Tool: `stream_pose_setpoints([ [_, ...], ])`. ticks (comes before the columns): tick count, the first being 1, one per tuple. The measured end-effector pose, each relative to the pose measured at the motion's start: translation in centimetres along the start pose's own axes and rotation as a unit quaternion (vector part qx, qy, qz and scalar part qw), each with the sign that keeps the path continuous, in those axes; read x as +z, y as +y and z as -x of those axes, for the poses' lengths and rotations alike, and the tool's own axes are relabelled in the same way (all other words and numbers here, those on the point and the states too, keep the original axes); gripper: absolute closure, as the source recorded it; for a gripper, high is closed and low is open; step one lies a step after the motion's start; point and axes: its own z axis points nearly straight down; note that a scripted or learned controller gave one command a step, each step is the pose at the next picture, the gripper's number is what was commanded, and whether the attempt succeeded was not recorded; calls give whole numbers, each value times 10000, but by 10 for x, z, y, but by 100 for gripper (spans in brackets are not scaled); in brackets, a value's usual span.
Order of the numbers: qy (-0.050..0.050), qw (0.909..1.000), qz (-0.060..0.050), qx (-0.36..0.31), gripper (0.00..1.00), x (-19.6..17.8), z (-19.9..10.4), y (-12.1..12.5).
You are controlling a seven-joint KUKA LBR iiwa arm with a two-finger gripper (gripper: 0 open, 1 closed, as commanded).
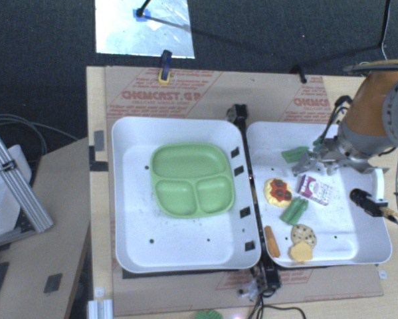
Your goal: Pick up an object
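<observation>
My gripper [317, 163] reaches in from the right over the upper middle of the right bin [368, 248]. It is just behind a purple and white carton [315, 191] and right of a flat green piece [294, 154]. Nothing shows between its fingers. Further forward in the same bin lie a small pizza toy [278, 191], a green pickle [294, 211], a cookie [303, 233], a yellow piece [301, 252] and an orange carrot-like stick [272, 240].
The left bin [129, 244] holds a green divided plate [191, 179]. A black-clipped divider [246, 178] separates the two bins. The right bin's front right floor is bare white. A yellow clamp [165, 68] sits at the bench's back edge.
</observation>
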Motion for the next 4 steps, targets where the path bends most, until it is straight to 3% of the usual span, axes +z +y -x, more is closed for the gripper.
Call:
stream_pose_setpoints([
  [1, 7, 10000, 30, -50, 0, 13, -23, 44],
  [2, -11, 10000, 28, -10, 0, 12, 39, 53],
  [3, 6, 10000, 9, -34, 0, 12, 35, 60],
  [4, 6, 10000, 15, -54, 0, 13, -16, 61],
])
